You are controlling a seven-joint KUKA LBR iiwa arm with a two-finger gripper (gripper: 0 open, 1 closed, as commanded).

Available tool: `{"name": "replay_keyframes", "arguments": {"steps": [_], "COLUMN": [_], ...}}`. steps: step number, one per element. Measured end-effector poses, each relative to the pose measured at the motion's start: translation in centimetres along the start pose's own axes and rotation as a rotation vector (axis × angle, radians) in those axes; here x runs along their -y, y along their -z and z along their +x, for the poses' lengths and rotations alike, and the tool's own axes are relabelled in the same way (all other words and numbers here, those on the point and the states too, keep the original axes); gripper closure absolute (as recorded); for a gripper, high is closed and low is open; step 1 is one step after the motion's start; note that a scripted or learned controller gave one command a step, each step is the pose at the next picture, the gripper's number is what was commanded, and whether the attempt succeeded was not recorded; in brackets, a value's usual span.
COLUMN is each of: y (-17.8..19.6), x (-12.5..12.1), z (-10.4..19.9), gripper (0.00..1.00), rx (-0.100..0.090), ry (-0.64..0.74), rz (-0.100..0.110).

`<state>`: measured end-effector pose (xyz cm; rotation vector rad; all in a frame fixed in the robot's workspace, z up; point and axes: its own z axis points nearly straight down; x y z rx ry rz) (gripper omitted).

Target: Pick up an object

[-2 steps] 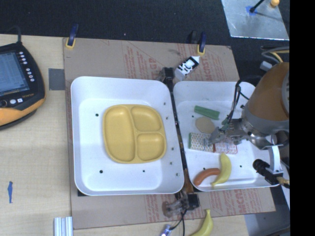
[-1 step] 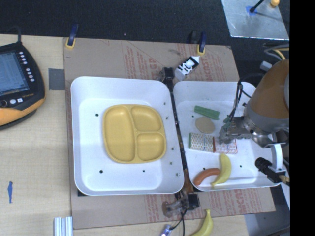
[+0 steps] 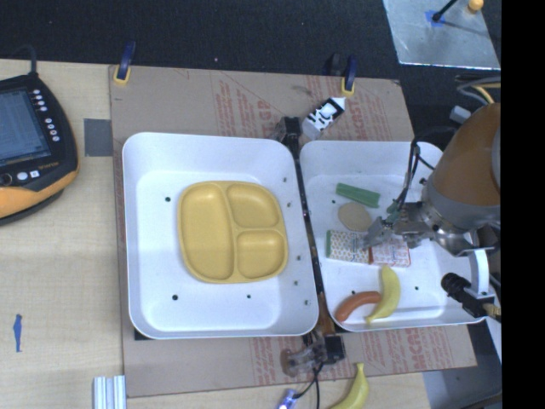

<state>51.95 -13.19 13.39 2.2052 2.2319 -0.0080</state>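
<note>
The arm is reaching into the right bin (image 3: 430, 156) from the right, its pincer (image 3: 381, 231) sitting low over a patterned packet (image 3: 344, 246) and a red-edged card (image 3: 393, 256); whether it is open or closed, I cannot tell. Near it are lying a green bar (image 3: 357, 194), a tan disc (image 3: 355, 216), a banana (image 3: 387, 294) and a sausage (image 3: 357, 303). The left bin (image 3: 145, 228) is holding 1 yellow divided plate (image 3: 232, 230).
</note>
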Motion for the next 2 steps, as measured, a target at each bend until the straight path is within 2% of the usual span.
{"name": "replay_keyframes", "arguments": {"steps": [1, 2], "y": [-3.9, -4.2], "x": [1.7, 4.3], "z": [0.1, 0.5], "gripper": [0.00, 0.00], "rx": [-0.001, -0.006], "ry": [-0.005, -0.005], "rz": [-0.008, 0.002]}}
